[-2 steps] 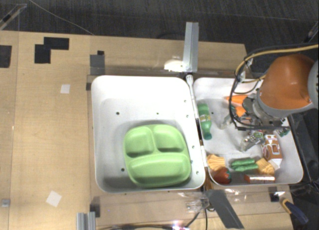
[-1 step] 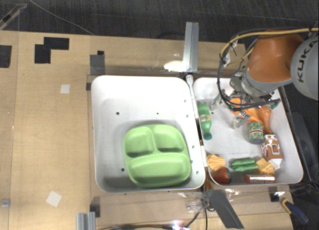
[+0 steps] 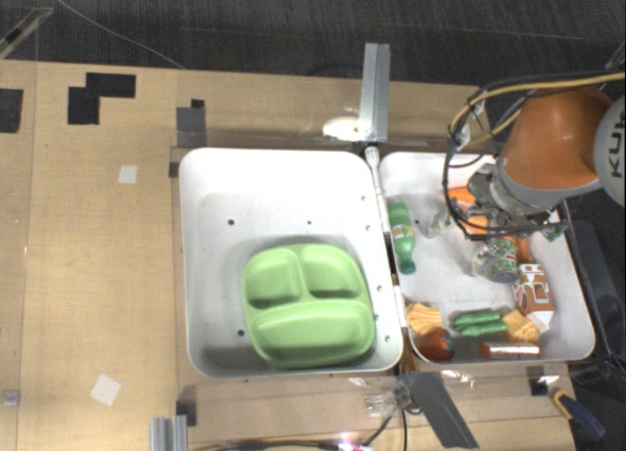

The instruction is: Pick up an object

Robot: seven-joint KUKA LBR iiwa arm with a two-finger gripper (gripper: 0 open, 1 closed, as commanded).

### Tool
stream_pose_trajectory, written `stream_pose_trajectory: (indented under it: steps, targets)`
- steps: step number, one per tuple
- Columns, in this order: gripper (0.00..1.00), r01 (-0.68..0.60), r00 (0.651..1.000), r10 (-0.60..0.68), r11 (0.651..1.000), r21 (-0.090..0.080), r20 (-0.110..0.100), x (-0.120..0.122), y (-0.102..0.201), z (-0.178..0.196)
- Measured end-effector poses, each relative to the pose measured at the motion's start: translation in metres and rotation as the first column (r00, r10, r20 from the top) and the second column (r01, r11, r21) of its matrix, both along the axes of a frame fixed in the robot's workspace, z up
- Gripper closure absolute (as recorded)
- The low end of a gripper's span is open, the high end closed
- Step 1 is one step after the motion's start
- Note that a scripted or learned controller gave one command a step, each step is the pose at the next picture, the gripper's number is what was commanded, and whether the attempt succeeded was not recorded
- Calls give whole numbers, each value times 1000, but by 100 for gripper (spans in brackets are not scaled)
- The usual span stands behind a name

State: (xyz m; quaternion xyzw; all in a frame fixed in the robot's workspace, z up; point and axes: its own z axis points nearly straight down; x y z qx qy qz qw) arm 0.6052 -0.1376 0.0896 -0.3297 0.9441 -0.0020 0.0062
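Note:
My gripper (image 3: 495, 259) reaches down into the right bin (image 3: 583, 314), below the arm's orange band (image 3: 554, 140). It hangs over the bin's middle right, just above a white and orange carton (image 3: 533, 294). Something orange (image 3: 469, 220) lies by the wrist's left side, partly hidden by cables. A green bottle (image 3: 400, 235) lies along the bin's left wall. Along the front of the bin lie a green vegetable piece (image 3: 478, 322), a red round item (image 3: 437, 345), a tan ridged piece (image 3: 423, 317) and a yellow piece (image 3: 519, 326).
The left bin (image 3: 210, 204) holds a green divided plate (image 3: 308, 304) at its front right. A metal post (image 3: 375, 87) stands behind the wall between the two bins. Black cables (image 3: 458, 160) loop off the wrist over the right bin's back.

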Motion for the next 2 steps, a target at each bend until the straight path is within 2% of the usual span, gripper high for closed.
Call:
stream_pose_trajectory:
  steps: [1,2]
  targets:
    - [0,120,993,-120,993,2,1,21,9,-1]
    - [0,209,978,-209,978,1,2,-43,-11,1]
